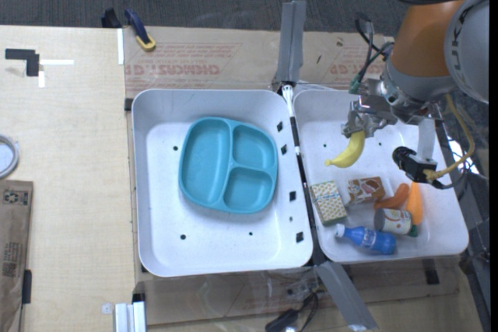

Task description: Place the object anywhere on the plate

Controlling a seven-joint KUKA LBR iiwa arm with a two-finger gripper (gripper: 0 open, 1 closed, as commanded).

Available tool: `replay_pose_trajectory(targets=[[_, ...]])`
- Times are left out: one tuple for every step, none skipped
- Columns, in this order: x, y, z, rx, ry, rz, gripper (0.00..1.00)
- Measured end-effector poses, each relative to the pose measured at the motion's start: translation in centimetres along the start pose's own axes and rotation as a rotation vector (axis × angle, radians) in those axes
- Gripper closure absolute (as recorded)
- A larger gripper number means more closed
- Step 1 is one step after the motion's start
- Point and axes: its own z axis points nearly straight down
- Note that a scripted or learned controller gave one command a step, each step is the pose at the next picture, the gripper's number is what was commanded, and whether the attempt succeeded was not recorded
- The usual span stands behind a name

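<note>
My gripper [359,126] pinches the banana [348,152] by its top end; it hangs just below my fingers over the right bin [451,241]. Blue plate [229,165] well to my left.

Red print on the cardboard sheet [194,58] behind the bins is upside down, not legible. Nothing else is readable.

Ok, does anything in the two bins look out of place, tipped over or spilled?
Nothing is spilled or broken. The blue-capped bottle lies on its side at the right bin's front edge, amid a loose jumble of packets. The banana hangs up on end under the gripper. The blue plate sits slightly askew in the left bin.
</note>
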Motion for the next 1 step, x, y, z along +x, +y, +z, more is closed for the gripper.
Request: replay_pose_trajectory(targets=[[5.92,-4.07,0.84,0.002,0.0,-0.004,1.0]])
